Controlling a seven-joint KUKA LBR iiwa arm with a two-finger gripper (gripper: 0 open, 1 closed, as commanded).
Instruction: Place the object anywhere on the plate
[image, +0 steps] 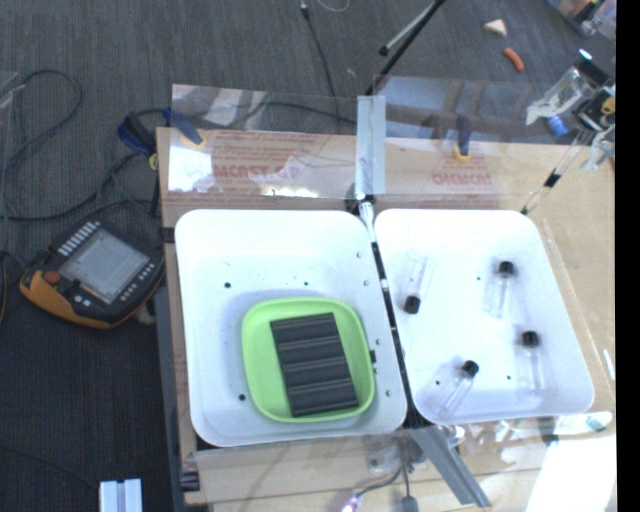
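Note:
A square light-green plate (256, 345) lies in the left white bin (205, 300), toward its front. On the plate rests a dark grey ribbed block (313, 363); it lies flat, covers most of the plate's middle and is turned slightly off the plate's edges. Several clear vials with black caps lie scattered in the right white bin (560, 300): one near the divider (413, 285), one at the back right (498, 288), one at the right (532, 362) and one at the front (456, 385).
A metal upright (370, 150) stands behind the seam between the bins, in front of a clear panel (270, 150). A teach pendant (95, 270) and cables lie on the floor to the left. Bench fittings (440, 460) sit by the front edge.

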